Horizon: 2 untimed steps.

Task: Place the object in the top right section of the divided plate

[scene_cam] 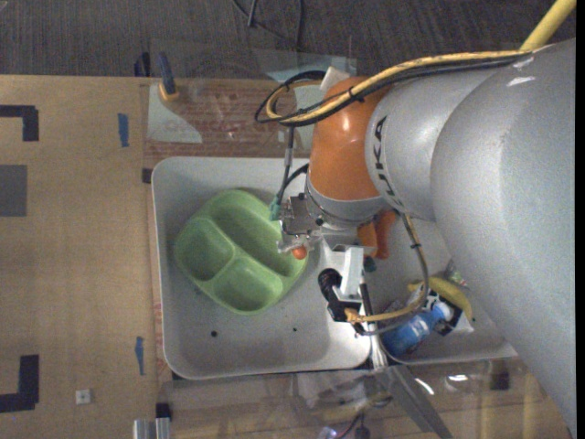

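Note:
A green divided plate (212, 210) lies in the left white bin (247, 341), turned at a slant. My gripper (294, 231) hangs over the plate's right rim, mostly covered by the orange wrist band and the grey arm. A small red-orange object (298, 252) shows right under the gripper at the plate's edge; whether it is held or resting on the rim is hidden from this view.
The right bin (457, 346) holds a yellow banana (454, 293), a blue object (409, 334) and an orange piece (386, 236) partly behind the arm. Yellow and black cables (292, 94) loop off the wrist. Bare bin floor lies below the plate.

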Motion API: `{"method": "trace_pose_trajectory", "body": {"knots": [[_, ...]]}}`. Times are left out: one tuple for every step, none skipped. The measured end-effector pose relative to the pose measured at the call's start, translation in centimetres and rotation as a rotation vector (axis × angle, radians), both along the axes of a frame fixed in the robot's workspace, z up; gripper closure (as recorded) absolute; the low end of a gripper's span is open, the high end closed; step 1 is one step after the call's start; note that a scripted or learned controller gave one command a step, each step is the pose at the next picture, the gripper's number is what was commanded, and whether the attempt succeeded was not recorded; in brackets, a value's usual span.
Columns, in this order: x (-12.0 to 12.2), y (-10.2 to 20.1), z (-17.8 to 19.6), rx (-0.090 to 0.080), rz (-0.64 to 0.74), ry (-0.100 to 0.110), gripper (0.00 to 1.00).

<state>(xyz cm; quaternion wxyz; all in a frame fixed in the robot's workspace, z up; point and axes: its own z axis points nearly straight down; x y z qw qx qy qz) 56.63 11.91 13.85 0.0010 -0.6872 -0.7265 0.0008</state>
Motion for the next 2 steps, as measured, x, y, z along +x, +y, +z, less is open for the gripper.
{"method": "trace_pose_trajectory", "body": {"knots": [[0.0, -0.1, 0.0, 0.0, -0.002, -0.001, 0.0], [-3.8, 2.4, 1.5, 0.0, -0.107, 0.002, 0.0]]}}
